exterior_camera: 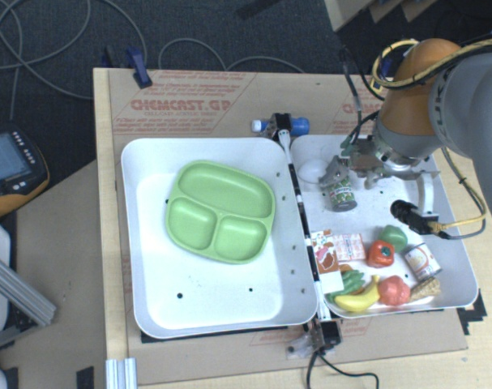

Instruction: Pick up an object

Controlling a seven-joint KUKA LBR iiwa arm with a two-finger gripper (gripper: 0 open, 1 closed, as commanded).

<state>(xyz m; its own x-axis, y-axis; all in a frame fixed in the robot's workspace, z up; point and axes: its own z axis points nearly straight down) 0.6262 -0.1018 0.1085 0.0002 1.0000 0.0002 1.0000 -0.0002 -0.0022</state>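
My gripper hangs over the upper left part of the right bin, below the orange wrist band. A small green-labelled can sits right under the gripper tip, touching or nearly touching it. Lower in the same bin lie a flat box with a strawberry picture, a red pepper, a small tin with a red label, a banana, a red apple and a green vegetable piece.
The left bin holds a green divided plate. A blue-capped clamp sits at the top of the divider between the bins. Cables run from the arm over the right bin's right side.
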